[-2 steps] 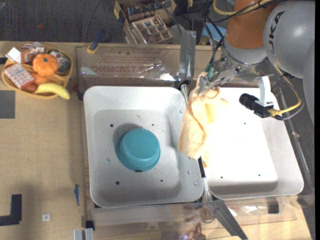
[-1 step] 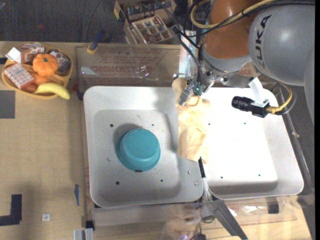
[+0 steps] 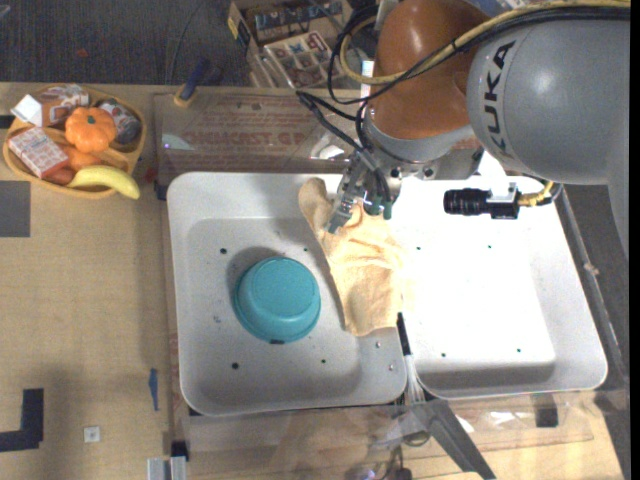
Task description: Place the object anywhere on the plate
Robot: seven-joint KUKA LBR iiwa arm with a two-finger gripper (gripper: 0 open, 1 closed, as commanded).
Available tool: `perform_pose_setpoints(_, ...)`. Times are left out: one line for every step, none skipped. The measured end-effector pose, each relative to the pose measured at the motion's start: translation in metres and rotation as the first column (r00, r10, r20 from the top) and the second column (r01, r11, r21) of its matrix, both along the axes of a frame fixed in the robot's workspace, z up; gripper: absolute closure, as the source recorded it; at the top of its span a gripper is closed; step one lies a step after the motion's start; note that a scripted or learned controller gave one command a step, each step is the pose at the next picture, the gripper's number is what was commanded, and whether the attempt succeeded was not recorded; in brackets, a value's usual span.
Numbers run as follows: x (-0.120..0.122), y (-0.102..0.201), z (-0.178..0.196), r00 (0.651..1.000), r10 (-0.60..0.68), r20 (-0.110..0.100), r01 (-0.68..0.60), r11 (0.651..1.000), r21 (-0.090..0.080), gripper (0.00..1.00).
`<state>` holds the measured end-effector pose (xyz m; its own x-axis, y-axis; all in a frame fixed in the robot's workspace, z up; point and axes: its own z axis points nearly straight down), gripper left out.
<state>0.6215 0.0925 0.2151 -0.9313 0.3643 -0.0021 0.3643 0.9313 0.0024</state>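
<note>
A round teal plate (image 3: 278, 299) lies in the left bin (image 3: 200, 368), near its middle. A beige cloth (image 3: 362, 273) is draped over the divider between the two bins, and one corner reaches up toward the left bin's back wall. My gripper (image 3: 360, 211) hangs over the cloth's upper part, right of and behind the plate. Its fingers (image 3: 343, 211) stand apart and open, their tips at the cloth's surface. I see no cloth between them. The arm's orange band and grey body cover the back of the right bin (image 3: 500, 308).
A basket (image 3: 70, 146) of toy fruit, with a banana and an orange pumpkin, sits on the bench at the far left. A flat cardboard piece (image 3: 250, 128) lies behind the left bin. A small black cylinder (image 3: 480, 203) juts out over the right bin's back.
</note>
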Motion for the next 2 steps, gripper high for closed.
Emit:
perform_pose_setpoints(-0.0216, 0.0434, 0.0073, 0.933, 0.360, 0.001, -0.360, 0.933, -0.001, 1.00)
perform_pose_setpoints(-0.0214, 0.0432, 0.0076, 0.933, 0.360, 0.002, -0.360, 0.933, -0.001, 0.00)
